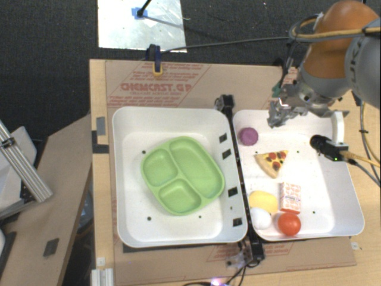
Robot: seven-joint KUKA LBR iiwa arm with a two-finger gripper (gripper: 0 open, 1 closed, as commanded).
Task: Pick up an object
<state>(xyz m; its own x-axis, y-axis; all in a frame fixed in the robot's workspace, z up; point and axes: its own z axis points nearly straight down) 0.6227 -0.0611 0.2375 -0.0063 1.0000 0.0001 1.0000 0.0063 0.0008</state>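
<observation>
The right bin holds the candidates: a purple ball near its upper left corner, a pizza slice just below it, and toward the front a yellow lemon, a white egg, a red tomato and a small red-and-white carton — all clustered close together. The gripper hangs over the bin's back edge, up and right of the purple ball; nothing appears between its fingers, though how far apart they stand I cannot tell. The left bin carries a green divided plate.
</observation>
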